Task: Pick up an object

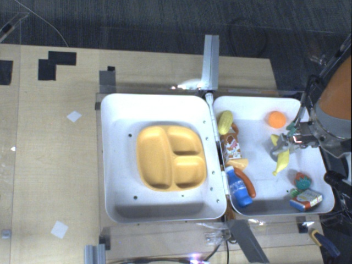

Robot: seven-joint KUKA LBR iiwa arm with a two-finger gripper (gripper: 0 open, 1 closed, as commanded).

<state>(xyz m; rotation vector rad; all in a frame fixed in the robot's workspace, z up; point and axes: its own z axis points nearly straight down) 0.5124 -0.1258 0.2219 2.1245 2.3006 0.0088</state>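
In the right bin (258, 110) lie an orange ball (277, 119), a yellow banana (282, 161), a yellow corn-like piece (225, 122), a small carton (232, 145), a cheese wedge (237, 163), a blue bottle (238, 189), a red sausage (249, 184), a red and teal toy (302, 180) and a small box (306, 201). My gripper (280, 142) reaches in from the right and sits low over the banana's upper end, just below the orange ball. The arm hides part of the bin's right side.
The left bin (118, 147) holds a yellow divided tray (169, 156). A metal post (210, 59) stands behind the seam between the bins. Most items crowd the right bin's left wall and front right corner.
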